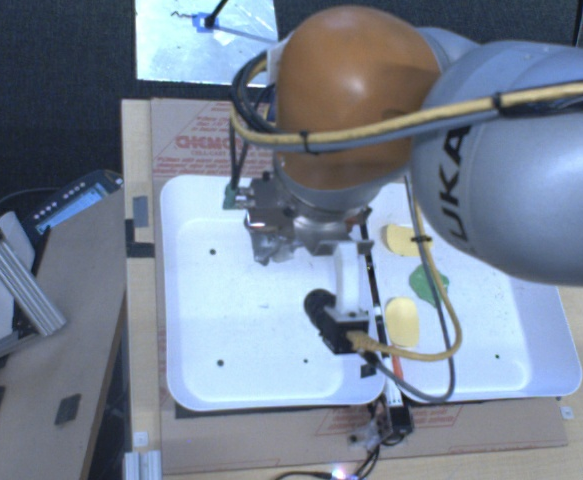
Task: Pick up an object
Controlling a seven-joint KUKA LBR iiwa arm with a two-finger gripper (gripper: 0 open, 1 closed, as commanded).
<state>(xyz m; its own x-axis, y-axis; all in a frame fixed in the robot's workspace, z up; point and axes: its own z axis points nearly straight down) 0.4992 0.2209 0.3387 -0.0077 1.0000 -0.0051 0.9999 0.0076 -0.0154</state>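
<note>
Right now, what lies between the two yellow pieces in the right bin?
A small green piece lies between the upper yellow piece and the lower yellow piece, slightly right, in the camera view.

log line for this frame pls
gripper over left white bin | held: nothing seen | right white bin: green flat scrap, yellow oval disc

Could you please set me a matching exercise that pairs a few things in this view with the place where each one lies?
Things:
1. green piece
2. cardboard sheet
3. shiny sheet

Places:
A. beneath the white bins
B. beyond the bins, at the far end of the view
C. on the floor of the right bin

Pairs: 1-C, 2-A, 3-B.
</note>
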